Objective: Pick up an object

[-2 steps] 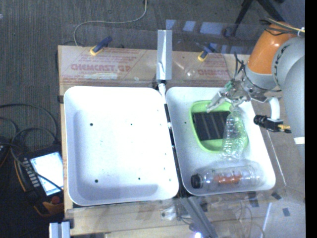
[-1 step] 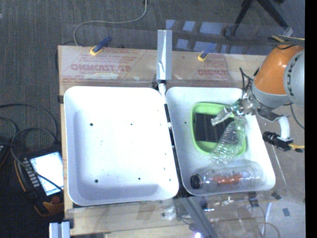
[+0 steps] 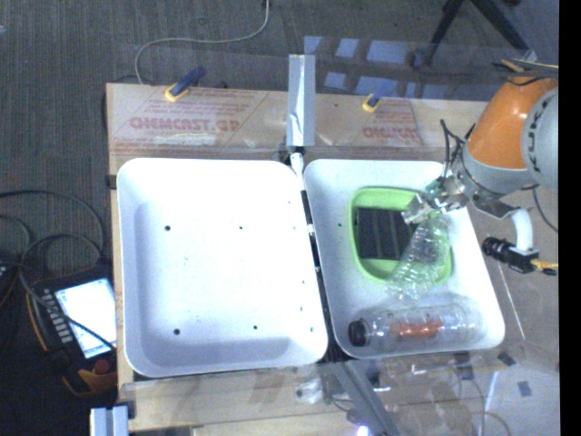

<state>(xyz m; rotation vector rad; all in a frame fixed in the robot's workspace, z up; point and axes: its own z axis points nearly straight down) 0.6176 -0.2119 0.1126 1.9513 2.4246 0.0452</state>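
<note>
The right bin [image 3: 332, 280] holds three things. A green tray with a black inside [image 3: 381, 232] lies at its middle. A crumpled clear bottle [image 3: 419, 260] rests across the tray's right side. Along the front wall lies a clear bottle with a black cap and a red label [image 3: 413, 325]. My gripper [image 3: 434, 200] hangs over the tray's back right corner, right at the top end of the crumpled bottle. Whether it touches the bottle is unclear. The grey arm with its orange band [image 3: 507, 130] comes in from the right.
The left bin [image 3: 218, 271] sits beside the right one. A metal post [image 3: 300, 98] stands at the back between them. Two clamps [image 3: 184, 83] [image 3: 371, 104] grip the board's far edge. A tablet [image 3: 82, 312] and cables lie on the floor at the left.
</note>
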